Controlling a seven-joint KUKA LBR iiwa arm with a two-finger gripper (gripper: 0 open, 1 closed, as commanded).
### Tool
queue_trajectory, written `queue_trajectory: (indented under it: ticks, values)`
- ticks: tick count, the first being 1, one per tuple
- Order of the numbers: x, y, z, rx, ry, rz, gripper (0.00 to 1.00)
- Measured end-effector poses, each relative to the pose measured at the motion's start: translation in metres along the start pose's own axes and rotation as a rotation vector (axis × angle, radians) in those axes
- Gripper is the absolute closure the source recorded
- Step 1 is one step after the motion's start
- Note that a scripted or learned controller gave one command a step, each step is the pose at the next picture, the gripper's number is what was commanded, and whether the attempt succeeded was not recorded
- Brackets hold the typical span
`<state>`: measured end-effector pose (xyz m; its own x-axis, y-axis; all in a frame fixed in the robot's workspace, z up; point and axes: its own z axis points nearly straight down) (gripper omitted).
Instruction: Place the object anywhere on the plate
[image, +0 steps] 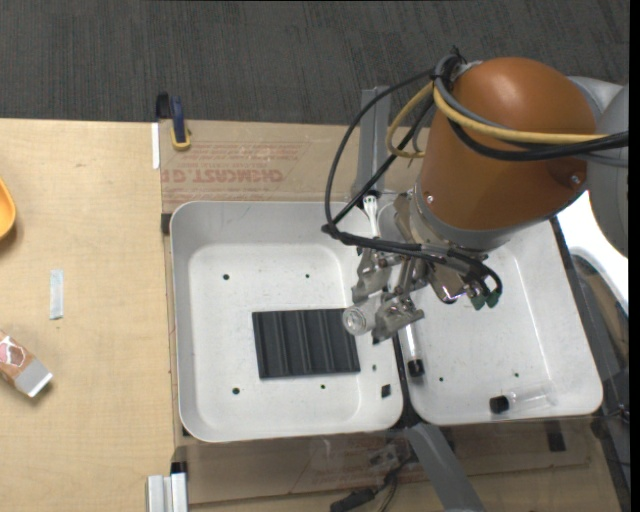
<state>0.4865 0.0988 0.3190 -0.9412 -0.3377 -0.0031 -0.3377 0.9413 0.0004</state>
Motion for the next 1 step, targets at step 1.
queue_trajectory:
  ticks: [1]
  values:
    - [0.0098, -0.029, 0.0195, -0.001, 0.002, -0.243, 1.0]
